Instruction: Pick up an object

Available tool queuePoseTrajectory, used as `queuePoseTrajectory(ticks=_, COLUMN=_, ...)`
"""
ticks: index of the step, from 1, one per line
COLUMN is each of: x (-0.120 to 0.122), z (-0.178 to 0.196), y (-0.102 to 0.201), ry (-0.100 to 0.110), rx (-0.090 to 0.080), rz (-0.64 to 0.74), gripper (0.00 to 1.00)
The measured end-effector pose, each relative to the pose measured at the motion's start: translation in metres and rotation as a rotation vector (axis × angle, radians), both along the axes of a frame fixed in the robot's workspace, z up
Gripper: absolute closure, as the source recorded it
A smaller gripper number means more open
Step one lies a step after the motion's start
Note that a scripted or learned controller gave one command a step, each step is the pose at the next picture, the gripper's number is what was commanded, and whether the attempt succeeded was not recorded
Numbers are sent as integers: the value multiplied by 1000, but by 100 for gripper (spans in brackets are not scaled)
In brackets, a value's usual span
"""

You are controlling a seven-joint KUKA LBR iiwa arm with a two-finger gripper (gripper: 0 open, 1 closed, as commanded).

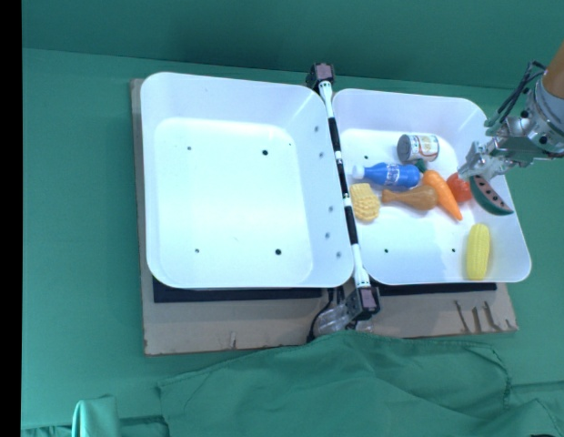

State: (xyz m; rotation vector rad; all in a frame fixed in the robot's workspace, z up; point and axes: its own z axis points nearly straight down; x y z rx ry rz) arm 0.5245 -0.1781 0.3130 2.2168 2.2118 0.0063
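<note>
The gripper (478, 159) is hanging over the right edge of the right bin (391, 107), reaching in from the bench's right side; whether it is spread or pressed together cannot be told from this slant. Directly beneath and beside its tip, a small red piece (458, 187) and a watermelon slice (491, 197) are lying against the bin's right wall — the slice is leaning up the sloped rim.

Just inward of them, an orange carrot (443, 194) is lying at a slant, touching an orange squash-shaped toy (411, 198). A blue bottle (392, 175) is resting above these, with a small can (418, 147) on its side nearer the far edge. A yellow corn piece (365, 202) is sitting close to the divider (341, 180) between the bins, and a yellow corn cob (478, 250) is lying alone near the bin's near right corner.

Bare floor is showing along the right bin's near edge and far left corner — the left bin (232, 189) is offering wide open floor.
</note>
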Motion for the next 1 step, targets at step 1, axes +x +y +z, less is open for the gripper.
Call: queuePoseTrajectory(ticks=1, x=10, z=51, y=-1, ry=-2, rx=-1, rz=0, gripper=100)
